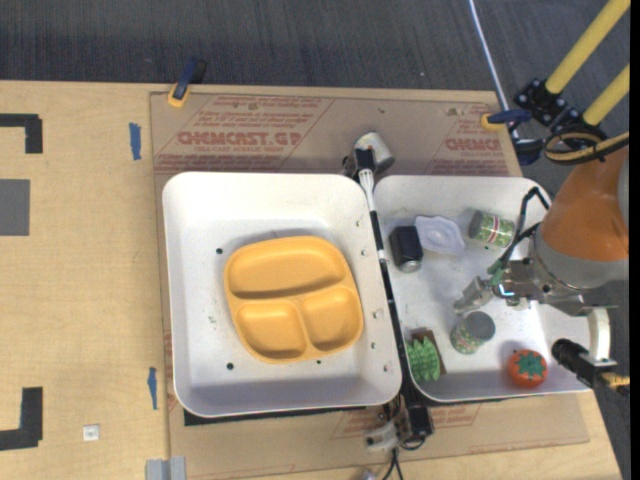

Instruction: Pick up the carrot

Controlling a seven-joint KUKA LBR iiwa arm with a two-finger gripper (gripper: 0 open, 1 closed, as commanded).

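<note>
**Gripper low over right bin, carrot unheld**

Camera view, from above at a slant. Left bin [190, 268]: holds a yellow divided tray [293, 295]. Right bin [440, 393]: landmark for the rest. Near its front right corner, the carrot [527, 366], orange with green top, lying free. Near its centre, the gripper [484, 290], jaws parted, grasping nothing, well apart from the carrot.
</note>
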